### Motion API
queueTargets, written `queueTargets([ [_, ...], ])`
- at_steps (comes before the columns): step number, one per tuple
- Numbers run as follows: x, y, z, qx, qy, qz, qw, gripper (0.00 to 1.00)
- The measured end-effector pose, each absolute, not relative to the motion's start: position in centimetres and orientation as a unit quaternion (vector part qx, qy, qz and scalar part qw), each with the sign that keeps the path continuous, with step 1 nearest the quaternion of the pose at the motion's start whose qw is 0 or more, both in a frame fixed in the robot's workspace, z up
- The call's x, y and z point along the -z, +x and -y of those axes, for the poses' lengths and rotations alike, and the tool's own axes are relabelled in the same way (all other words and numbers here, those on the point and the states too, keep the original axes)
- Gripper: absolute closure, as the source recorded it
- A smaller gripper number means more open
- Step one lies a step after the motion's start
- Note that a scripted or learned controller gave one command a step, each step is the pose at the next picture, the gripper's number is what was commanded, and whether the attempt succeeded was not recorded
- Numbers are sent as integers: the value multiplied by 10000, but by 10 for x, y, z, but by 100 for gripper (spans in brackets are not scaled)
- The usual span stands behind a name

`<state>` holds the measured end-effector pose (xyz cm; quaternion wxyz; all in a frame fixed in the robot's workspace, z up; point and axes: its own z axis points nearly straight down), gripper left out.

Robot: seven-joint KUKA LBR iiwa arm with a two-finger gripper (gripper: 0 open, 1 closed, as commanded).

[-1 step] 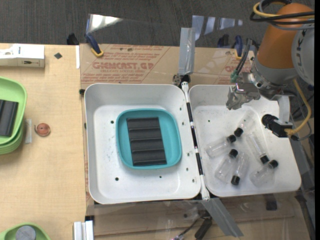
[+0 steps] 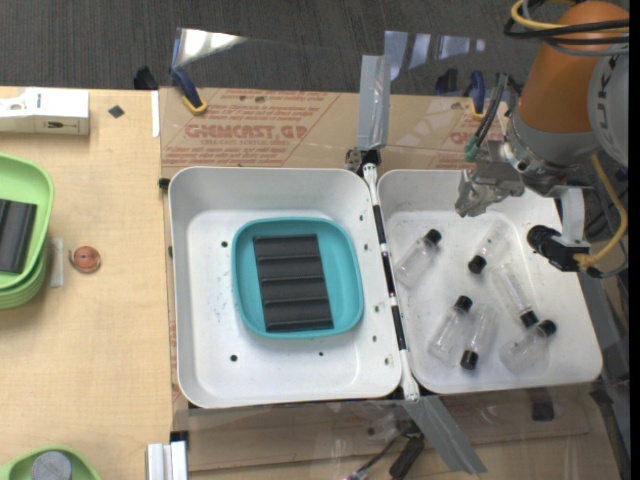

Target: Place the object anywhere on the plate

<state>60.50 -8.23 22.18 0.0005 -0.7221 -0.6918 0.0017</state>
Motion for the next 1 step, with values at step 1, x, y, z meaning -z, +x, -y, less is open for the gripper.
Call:
queueTargets([
  [1, -230, 605, 84, -25, -7220, 6919, 4, 100],
])
